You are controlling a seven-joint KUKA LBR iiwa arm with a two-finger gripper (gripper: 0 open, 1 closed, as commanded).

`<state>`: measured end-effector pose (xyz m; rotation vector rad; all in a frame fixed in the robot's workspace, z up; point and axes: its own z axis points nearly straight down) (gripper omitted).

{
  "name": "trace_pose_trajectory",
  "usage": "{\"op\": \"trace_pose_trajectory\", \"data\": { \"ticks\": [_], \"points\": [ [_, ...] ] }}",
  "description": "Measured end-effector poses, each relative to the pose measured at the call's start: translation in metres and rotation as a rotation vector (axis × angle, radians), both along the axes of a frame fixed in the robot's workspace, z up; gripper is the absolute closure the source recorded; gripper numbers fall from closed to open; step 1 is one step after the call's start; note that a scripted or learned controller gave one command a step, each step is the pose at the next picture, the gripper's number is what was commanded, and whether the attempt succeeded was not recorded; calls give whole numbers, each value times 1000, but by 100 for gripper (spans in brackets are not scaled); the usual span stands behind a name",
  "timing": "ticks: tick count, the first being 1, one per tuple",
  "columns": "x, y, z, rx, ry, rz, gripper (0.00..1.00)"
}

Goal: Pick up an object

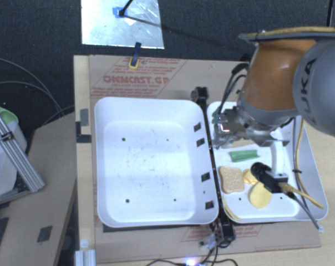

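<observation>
Looks like a robotics lab or test cell. Grey industrial arm [300, 82] with orange band at frame right, two white bins [151, 165] on a cardboard-covered bench [140, 73], aluminium framing [15, 154] at left edge, loose cables [40, 93] over dark carpet at upper left.

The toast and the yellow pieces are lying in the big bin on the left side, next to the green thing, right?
Not quite. In the camera view the toast, the yellow pieces and the green thing lie in the right bin, under the arm, not the left bin. The rest is right: they sit next to each other.
</observation>
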<state>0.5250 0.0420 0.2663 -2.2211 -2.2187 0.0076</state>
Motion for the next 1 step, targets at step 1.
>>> {"op": "trace_pose_trajectory", "data": {
  "ticks": [1],
  "points": [
    [-40, -18, 22, 3, -6, 1, 100]
  ]
}}
